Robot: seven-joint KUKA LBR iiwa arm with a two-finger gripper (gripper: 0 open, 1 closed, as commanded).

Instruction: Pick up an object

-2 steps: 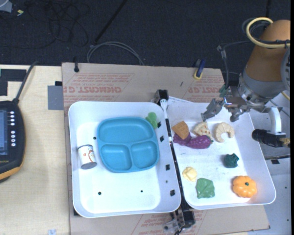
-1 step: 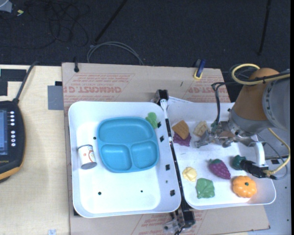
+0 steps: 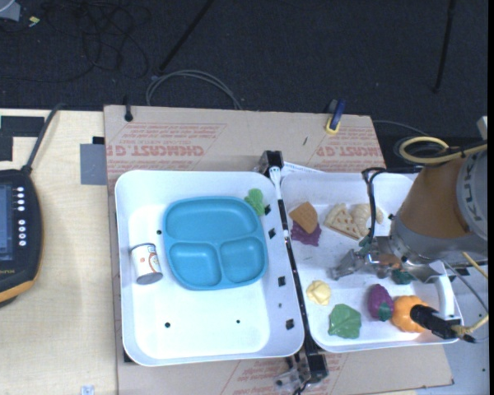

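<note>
Grey metal gripper [image 3: 351, 263] hangs low over the right bin [image 3: 395, 189], fingers spread apart, gripping nothing. Closest objects: yellow piece [image 3: 318, 292] just below it, purple toy [image 3: 379, 299] and green lump [image 3: 344, 321] near. Blue divided plate [image 3: 212, 242] sits in the left bin [image 3: 140, 319].

Single fixed camera, mounted above the bench [image 3: 74, 138], looking down at a slant. Both white bins [image 3: 132, 303] sit central and fully in frame at moderate range; the arm [image 3: 436, 204] enters right of them.
</note>
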